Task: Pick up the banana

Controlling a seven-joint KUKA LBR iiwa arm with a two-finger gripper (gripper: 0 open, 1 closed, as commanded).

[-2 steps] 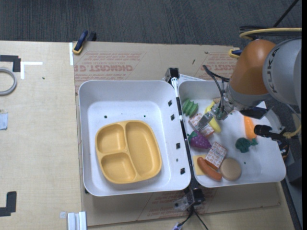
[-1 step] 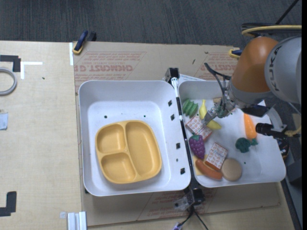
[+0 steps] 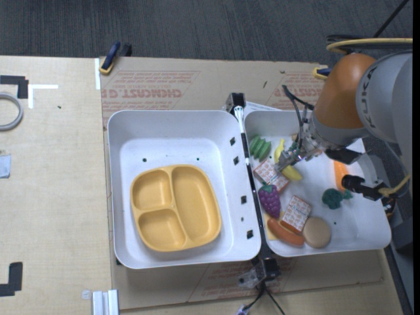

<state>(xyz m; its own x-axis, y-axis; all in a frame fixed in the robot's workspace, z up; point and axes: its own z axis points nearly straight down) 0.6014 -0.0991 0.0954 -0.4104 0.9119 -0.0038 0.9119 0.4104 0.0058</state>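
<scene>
1. The claw [image 3: 293,157] is low in the right bin [image 3: 367,241], directly at the one banana [image 3: 287,163]; whether its fingers are open or closed on it, I cannot tell.
2. Left of the claw: one green vegetable [image 3: 260,147].
3. Below it: one grape bunch [image 3: 270,199], two small cards [image 3: 296,212], one sausage [image 3: 285,233], one bun [image 3: 317,231].
4. Right of it: one broccoli [image 3: 334,197].
5. Far left: one yellow tray [image 3: 174,207] in the left bin [image 3: 125,136].
6. The arm [image 3: 367,97] hides part of the right bin.

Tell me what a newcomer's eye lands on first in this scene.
The yellow divided plate sits alone in the left bin. The grey arm with its orange band reaches into the right bin, its gripper down at the banana among crowded toy foods, including purple grapes.
</scene>
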